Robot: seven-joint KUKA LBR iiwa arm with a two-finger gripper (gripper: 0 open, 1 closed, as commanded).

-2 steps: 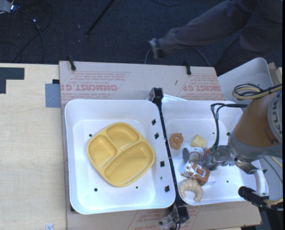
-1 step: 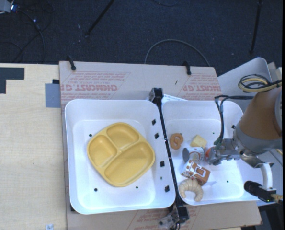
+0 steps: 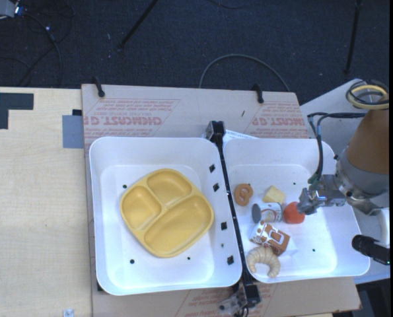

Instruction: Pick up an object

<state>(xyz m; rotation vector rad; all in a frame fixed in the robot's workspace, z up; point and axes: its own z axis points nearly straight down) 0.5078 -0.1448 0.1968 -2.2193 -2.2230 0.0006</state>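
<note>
The gripper (image 3: 308, 202) is low in the right bin (image 3: 328, 259), just beside a red object (image 3: 293, 213); whether it grips it, I cannot tell, because this part is small and dark. The grey arm with its orange band (image 3: 373, 137) enters from the right and is partly cut off. Near the red object lie a yellow piece (image 3: 273, 195), a doughnut (image 3: 243, 193), a small cup (image 3: 267, 212), a patterned box (image 3: 271, 236) and a croissant (image 3: 265, 261). The left bin (image 3: 107, 243) contains a yellow divided plate (image 3: 166, 211). Both bins stand on cardboard (image 3: 143, 114) upon a pale bench (image 3: 31, 210); behind is dark floor.
</note>
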